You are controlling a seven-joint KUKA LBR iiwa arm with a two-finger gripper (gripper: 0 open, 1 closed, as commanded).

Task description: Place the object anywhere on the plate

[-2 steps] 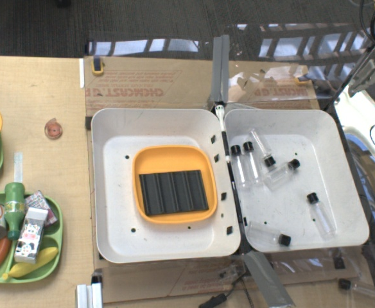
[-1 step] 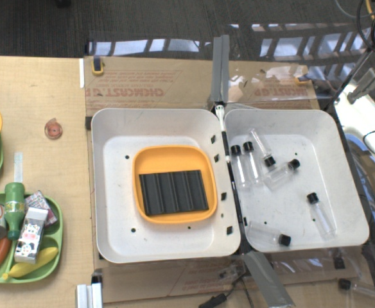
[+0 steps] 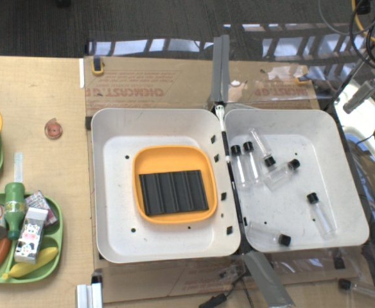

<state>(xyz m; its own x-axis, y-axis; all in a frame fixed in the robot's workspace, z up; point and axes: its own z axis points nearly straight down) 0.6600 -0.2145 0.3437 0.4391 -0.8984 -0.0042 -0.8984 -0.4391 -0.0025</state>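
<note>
Left bin (image 3: 110, 236): holds an orange plate (image 3: 174, 156) with a dark ribbed insert (image 3: 174, 192) lying on it.
Right bin (image 3: 341, 172): holds several clear vials (image 3: 262, 153) with black caps, scattered, lying flat, apart from the plate.
Fingers: state cannot be told.
Counter (image 3: 46, 88): a green tray (image 3: 49, 252) of toy food at left edge.

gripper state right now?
Hand: cannot be told from the camera view. Vials lie in the right bin; a dark ribbed block sits on the yellow plate.
</note>
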